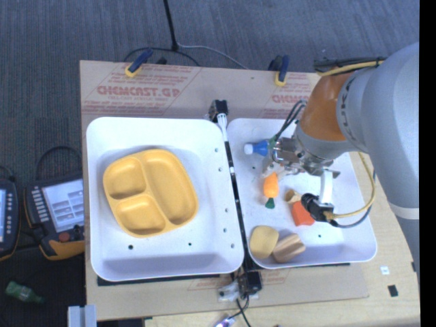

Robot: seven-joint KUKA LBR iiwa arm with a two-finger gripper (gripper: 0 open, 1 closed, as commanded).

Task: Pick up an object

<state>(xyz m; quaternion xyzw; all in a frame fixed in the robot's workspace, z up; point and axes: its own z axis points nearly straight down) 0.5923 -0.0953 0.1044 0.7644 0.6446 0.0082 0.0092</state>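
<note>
One arm reaching over right bin point(354, 251), hand point(294, 157) low above carrot point(271, 186), grip unclear

A tray point(148, 191) sits in my left bin point(102, 251). A carrot point(270, 186) and bread point(264, 240) lie in my right bin point(357, 247).

Dark grey carpet floor point(82, 19), brown board bench point(150, 87) w/ blue clamps point(138, 61), black cable point(167, 12)

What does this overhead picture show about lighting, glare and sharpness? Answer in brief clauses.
Camera view: even, soft light with faint shadows; mild glare on the white left bin beside the yellow tray; the small items in the right bin, such as the orange carrot toy, look slightly soft; the grey arm near the lens is blurred and bulky.
</note>
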